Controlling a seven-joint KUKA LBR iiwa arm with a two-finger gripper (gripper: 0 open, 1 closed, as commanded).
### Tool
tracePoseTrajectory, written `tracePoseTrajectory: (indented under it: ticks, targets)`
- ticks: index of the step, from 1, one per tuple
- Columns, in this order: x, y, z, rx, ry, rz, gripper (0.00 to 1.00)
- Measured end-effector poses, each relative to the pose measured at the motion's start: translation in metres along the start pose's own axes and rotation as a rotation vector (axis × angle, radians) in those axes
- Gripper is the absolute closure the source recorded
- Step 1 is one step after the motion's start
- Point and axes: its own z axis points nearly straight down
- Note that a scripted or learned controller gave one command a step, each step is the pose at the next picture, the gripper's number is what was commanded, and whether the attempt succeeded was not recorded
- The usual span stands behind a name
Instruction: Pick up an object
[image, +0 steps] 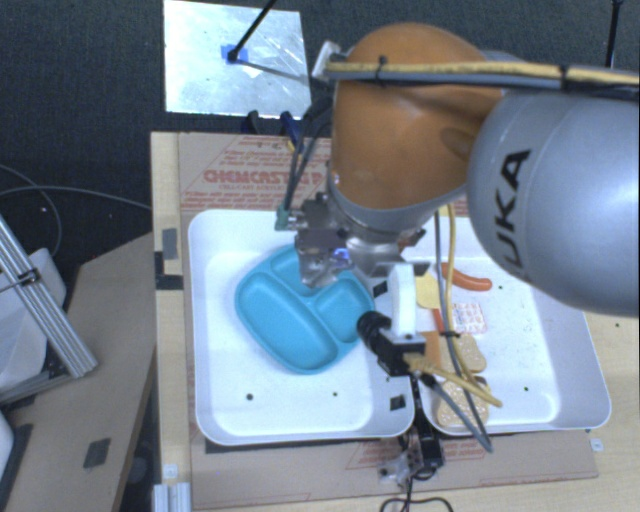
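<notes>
1. A dark backdrop framed the bench (120, 300), with a cardboard sheet under two white bins and a shiny silver panel (235, 60) lying beyond the far edge.
2. In the left bin (215, 400), the blue tray (290, 320) lay flat, spread from the bin's middle toward its right edge, its divided compartments facing up.
3. And there was the arm (480, 150), big grey body and orange band, reaching in over the far right corner of the left bin!
4. The gripper (318, 262) hung right at the tray's far edge, apparently touching or just above the rim; hard to call.
5. The fingers? Buried under the wrist block from this angle, so I couldn't tell how far apart they stood or whether they had anything.
6. Over in the right bin (560, 400), a jumble: an orange stick (466, 282) near the far edge, a checked pink piece (468, 318) in the middle, tan flat pieces (460, 395) toward the near edge.
7. My read on the tray: rigid moulded plastic, light, smooth and likely a bit slippery.
8. It looked too wide to span, so the raised rim or a divider wall seemed the place to pinch.
9. A thin edge grip would probably let it tilt or slide out on the lift.
</notes>
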Motion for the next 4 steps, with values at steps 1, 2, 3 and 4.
tracePoseTrajectory:
  ticks: [1, 2, 3, 4]
  targets:
    - [0.002, 0.01, -0.179, -0.028, 0.009, 0.004, 1.0]
    - [-0.028, -0.017, -0.181, -0.011, 0.003, 0.01, 1.0]
    - [-0.062, -0.016, -0.042, 0.004, -0.003, 0.012, 1.0]
    - [-0.06, -0.014, -0.06, -0.013, 0.003, 0.005, 1.0]
